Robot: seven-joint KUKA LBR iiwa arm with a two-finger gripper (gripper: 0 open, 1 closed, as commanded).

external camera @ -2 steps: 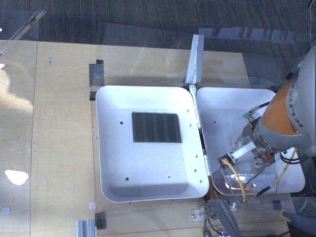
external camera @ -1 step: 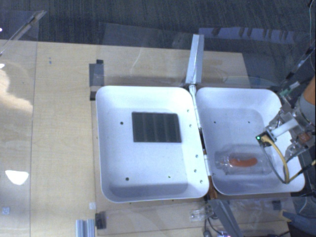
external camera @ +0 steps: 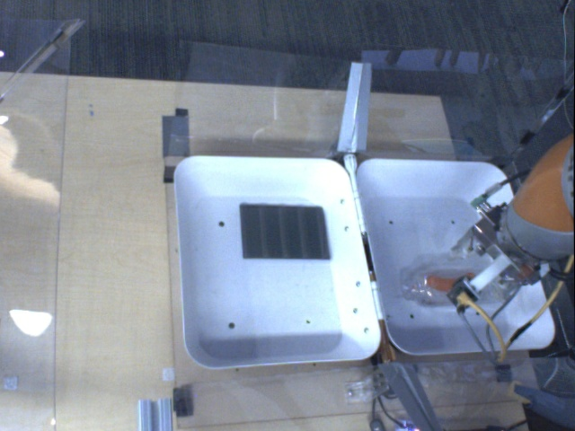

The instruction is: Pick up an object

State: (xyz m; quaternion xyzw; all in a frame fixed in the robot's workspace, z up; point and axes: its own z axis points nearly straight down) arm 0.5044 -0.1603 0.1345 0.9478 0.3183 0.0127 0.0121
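A transparent object point(external camera: 429, 284) with an orange-red patch in it is seen lying in the lower middle of the right bin point(external camera: 422, 187), right of centre in the frame. The gripper point(external camera: 469, 251) is placed just beside it, on its right and slightly above; contact cannot be made out, and whether the gripper is open or closed cannot be told. The arm point(external camera: 546, 200), with its orange band, is brought in from the frame's right edge over the bin's right wall.

The rest of the right bin's white floor is left bare, mostly toward the top and left. The left bin point(external camera: 202, 241) is set against it, rim to rim, and a dark ribbed rectangle point(external camera: 284, 232) is laid flat above the centre of its floor.

Both bins are carried on a pale wooden tabletop point(external camera: 99, 241), which is left open across the left of the frame. A grey metal bar point(external camera: 355, 106) is fixed above the junction of the bins. Dark carpet point(external camera: 225, 7) is shown along the top of the frame.
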